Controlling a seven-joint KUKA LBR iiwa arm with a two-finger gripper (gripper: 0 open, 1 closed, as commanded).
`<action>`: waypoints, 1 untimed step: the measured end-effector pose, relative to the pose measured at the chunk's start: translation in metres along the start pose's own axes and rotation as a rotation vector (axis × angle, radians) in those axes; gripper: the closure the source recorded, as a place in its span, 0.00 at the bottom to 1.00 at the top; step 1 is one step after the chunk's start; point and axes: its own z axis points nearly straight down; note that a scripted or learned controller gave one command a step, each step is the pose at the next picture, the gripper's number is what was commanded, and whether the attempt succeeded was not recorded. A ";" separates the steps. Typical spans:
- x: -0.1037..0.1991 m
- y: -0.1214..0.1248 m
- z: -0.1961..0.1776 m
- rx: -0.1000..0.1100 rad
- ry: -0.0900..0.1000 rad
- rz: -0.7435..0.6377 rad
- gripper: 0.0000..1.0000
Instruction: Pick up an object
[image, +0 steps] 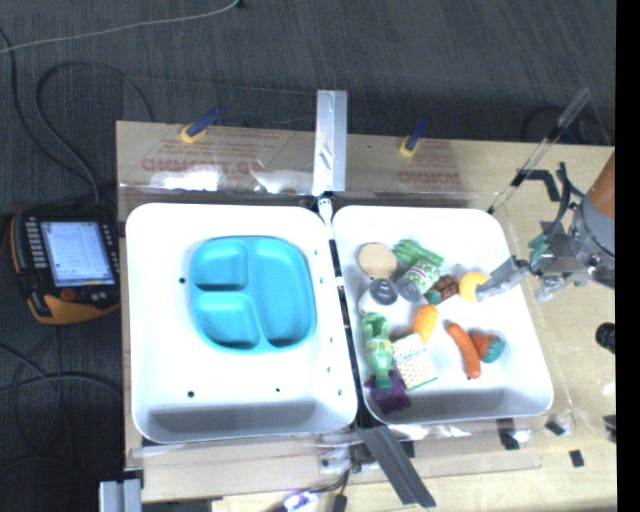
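The arm was cut off by the right edge. The gripper was blurred — perhaps touching the yellow object. The purple object lay partly hidden under the box.

- Yellow toy lies nearest the right bin's right wall, touching a grey finger tip.
- Orange carrot lies slanted toward that bin's front.
- Beige round piece sits at its back-left.
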 end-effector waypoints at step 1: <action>0.006 0.040 0.099 -0.001 0.002 -0.326 0.00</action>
